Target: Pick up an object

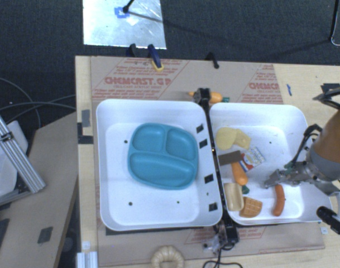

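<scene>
The two bins [158, 111] look like smooth white plastic. The blue plate [163, 155] is matt plastic. The worktop [175, 77] is printed cardboard.

Blue tray [161, 155] in left bin [111, 166]; gripper [273, 180] beside sausage [279, 199]

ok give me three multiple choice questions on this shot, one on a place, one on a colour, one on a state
1. Where is the plate?
A. left bin
B. right bin
C. on the floor

2. What colour is the sausage?
A. green
B. red
C. blue

3. How does the gripper stand?
A. low in the right bin, just above the sausage
B. over the left bin
C. outside both bins

Answers: 1 A, the plate lies flat in the left bin. 2 B, it is red-orange. 3 A, its tip sits just above the sausage's upper end.
</scene>
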Robot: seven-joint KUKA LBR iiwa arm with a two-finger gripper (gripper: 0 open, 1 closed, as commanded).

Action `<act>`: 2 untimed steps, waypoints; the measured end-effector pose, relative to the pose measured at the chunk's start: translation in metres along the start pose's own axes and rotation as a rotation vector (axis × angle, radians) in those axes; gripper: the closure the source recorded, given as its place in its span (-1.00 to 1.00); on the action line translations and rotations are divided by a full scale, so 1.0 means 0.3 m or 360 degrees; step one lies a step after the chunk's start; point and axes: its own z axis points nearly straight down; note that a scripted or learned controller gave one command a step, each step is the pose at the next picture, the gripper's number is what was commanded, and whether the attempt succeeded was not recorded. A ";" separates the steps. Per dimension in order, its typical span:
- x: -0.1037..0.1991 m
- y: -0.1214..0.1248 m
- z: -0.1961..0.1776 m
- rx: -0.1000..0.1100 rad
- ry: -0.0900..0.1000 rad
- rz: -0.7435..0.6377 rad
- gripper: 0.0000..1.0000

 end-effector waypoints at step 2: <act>0.001 0.004 -0.254 -0.0013 -0.0006 -0.0005 1.00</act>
